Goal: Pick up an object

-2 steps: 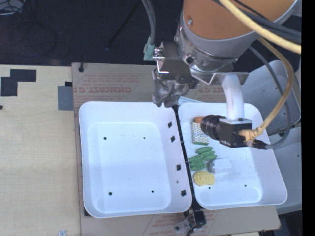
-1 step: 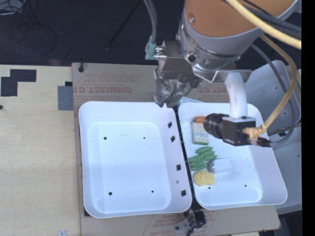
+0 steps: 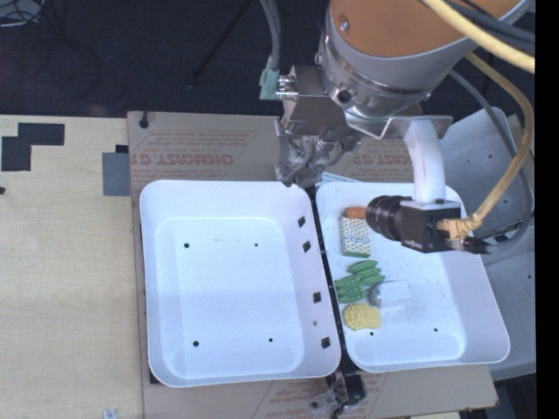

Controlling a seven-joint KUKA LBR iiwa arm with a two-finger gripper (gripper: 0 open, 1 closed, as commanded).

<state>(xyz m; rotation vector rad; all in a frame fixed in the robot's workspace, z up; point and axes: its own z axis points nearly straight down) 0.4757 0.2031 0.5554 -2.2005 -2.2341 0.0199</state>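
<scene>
The right bin (image 3: 472,321) holds several small items near its left wall. A white block with a green speckled pattern (image 3: 355,236) lies at the far end, with a small orange piece (image 3: 354,212) just behind it. Green pea pods (image 3: 360,278) lie in the middle and a yellow corn cob (image 3: 362,318) sits nearest the front. Beside the corn rests a clear, hard-to-see item (image 3: 397,299). My gripper (image 3: 301,166) hangs over the far rim where the two bins meet, above and to the left of these items, touching none of them.
The left bin (image 3: 175,234) sits beside the right one, with black clips (image 3: 314,273) along the shared wall. A black cylinder (image 3: 410,223) mounted on the arm overhangs the right bin's far part. Brown cardboard (image 3: 201,151) lies under both bins.
</scene>
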